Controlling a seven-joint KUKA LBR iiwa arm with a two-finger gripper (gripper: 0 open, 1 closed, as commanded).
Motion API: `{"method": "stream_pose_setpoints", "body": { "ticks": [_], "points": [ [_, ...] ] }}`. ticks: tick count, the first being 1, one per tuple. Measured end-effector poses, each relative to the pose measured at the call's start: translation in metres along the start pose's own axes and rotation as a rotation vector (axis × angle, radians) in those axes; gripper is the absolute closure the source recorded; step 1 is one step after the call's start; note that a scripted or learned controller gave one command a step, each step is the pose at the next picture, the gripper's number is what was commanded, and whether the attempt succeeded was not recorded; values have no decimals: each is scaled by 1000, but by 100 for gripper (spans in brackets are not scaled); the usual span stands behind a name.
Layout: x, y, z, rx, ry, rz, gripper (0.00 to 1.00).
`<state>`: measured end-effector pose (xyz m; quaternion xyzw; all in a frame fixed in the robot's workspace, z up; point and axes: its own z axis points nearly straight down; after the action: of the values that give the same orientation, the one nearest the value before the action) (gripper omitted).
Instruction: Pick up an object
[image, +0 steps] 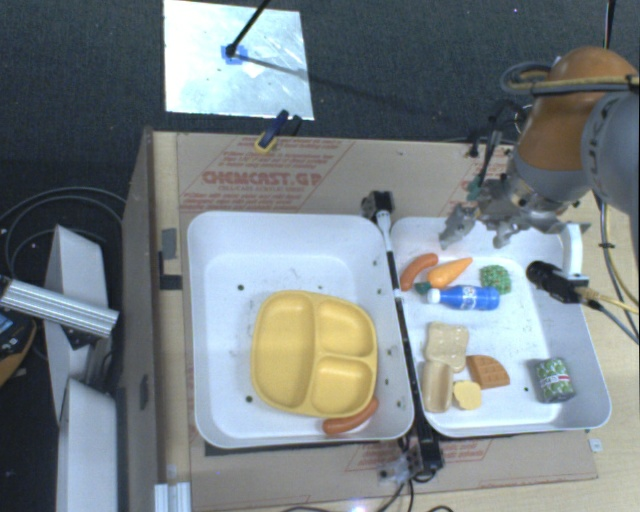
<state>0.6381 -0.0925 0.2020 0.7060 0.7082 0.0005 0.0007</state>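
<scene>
We see the pincer (478, 222) with fingers spread wide, holding nothing. Just below it lie a smooth orange carrot (451, 270), a bumpy green broccoli (495, 278) and a shiny blue bottle (465, 297).

A grey robot arm (600, 140) with a rounded orange band (585, 70) above its wrist reaches in from the upper right of the camera view. It bends downward and to the left, ending in a two-finger metal gripper (480, 228) whose jaws are spread apart, holding nothing between them.
</scene>
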Motion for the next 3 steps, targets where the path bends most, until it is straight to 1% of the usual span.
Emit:
{"method": "stream_pose_setpoints", "body": {
  "ticks": [1,2,3],
  "points": [
    [-51,-22,45,1,-1,2,0],
    [-37,-35,98,-14,-3,3,0],
    [-10,-76,113,-11,-5,4,0]
  ]
}}
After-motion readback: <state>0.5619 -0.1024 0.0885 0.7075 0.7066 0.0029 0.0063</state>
